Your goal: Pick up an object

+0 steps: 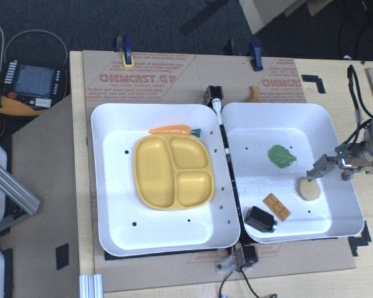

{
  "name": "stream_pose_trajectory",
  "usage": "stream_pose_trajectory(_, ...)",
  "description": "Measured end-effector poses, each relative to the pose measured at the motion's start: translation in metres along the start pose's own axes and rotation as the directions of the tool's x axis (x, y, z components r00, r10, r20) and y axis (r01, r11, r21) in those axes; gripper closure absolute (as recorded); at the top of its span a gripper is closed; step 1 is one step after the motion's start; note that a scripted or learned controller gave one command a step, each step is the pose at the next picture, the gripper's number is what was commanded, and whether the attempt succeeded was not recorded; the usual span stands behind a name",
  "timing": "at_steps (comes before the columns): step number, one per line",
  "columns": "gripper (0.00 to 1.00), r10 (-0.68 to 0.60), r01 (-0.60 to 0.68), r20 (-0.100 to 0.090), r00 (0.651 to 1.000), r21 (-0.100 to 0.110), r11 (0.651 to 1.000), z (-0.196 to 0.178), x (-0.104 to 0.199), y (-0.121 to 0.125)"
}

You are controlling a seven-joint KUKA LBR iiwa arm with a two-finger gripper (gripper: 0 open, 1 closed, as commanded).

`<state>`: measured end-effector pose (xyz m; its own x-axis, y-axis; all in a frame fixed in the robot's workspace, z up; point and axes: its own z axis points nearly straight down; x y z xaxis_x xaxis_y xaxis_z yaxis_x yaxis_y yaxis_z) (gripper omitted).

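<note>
My gripper (330, 159) reaches into the right bin (298, 113) from its right side, low over the floor. It is open, with nothing between its fingers. One fingertip (316, 170) sits just above a round beige disc (309, 190). A green leafy piece (281, 156) lies to the gripper's left. A brown cracker (276, 207) and a black block (260, 219) rest near the bin's front edge.
The left bin (112, 166) holds a yellow divided plate (173, 171), with an orange carrot (171, 130) behind it. Clamps (128, 58) stand at the back of the board. A teach pendant (32, 82) lies off the bench at left.
</note>
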<state>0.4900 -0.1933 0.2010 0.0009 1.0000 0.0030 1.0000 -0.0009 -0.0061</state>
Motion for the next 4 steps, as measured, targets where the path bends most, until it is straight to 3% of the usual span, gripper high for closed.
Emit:
stream_pose_trajectory(2,0.0,0.001,-0.001,0.001,1.0,-0.002,1.0,0.091,-0.013,-0.002)
stream_pose_trajectory(3,1.0,0.001,-0.001,0.004,1.0,-0.007,1.0,0.078,-0.013,-0.001)
stream_pose_trajectory(4,1.0,-0.002,0.002,0.007,1.0,-0.014,1.0,0.02,-0.016,0.009)
